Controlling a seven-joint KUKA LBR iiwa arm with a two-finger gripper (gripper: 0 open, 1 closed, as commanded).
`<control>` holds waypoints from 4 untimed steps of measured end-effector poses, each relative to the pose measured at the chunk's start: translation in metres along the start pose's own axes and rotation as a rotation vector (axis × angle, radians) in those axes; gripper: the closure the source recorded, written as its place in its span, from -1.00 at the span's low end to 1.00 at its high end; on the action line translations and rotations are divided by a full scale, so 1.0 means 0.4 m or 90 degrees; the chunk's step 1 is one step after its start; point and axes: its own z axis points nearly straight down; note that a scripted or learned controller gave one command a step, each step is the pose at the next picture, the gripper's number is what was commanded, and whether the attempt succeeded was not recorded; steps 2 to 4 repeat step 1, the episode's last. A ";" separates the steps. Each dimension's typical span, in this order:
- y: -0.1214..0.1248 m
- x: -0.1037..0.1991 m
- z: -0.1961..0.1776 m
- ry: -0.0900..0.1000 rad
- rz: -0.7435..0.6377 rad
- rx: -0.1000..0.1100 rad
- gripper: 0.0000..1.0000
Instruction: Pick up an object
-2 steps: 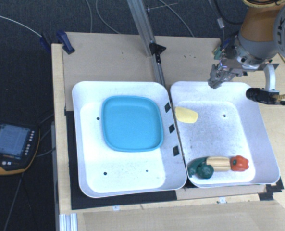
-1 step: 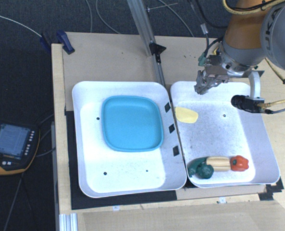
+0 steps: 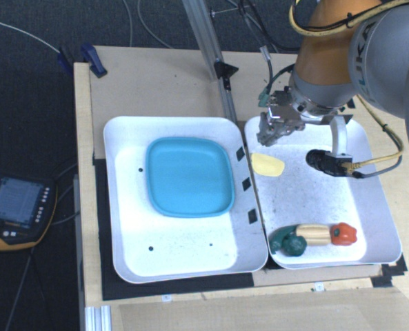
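Pincer (image 3: 272,135): on the grey arm (image 3: 390,54), poised over the right bin (image 3: 376,205), just beyond the yellow piece (image 3: 267,165) on its far side. Whether it is apart or together cannot be told; nothing is seen clamped in it.

Yellow piece: flat on the right bin's floor beside the bin's left wall.

Green piece (image 3: 288,243), tan piece (image 3: 313,234), red piece (image 3: 343,234): one row, touching end to end, well nearer the camera than the yellow piece, and running off to its right.

Blue plate (image 3: 190,176): left of the yellow piece, across the bin walls, lying flat in the left bin (image 3: 128,240).

Table (image 3: 149,81): pale board bearing both bins.

Blue clamp (image 3: 94,59): far left of the yellow piece, at the table's back corner.

Handset (image 3: 11,209): far left of the yellow piece, off the table, screen facing up.
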 end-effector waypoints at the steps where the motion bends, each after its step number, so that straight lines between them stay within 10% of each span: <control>1: -0.029 0.142 -0.024 0.000 -0.001 0.000 1.00; 4: -0.029 0.142 -0.024 0.000 -0.001 0.000 1.00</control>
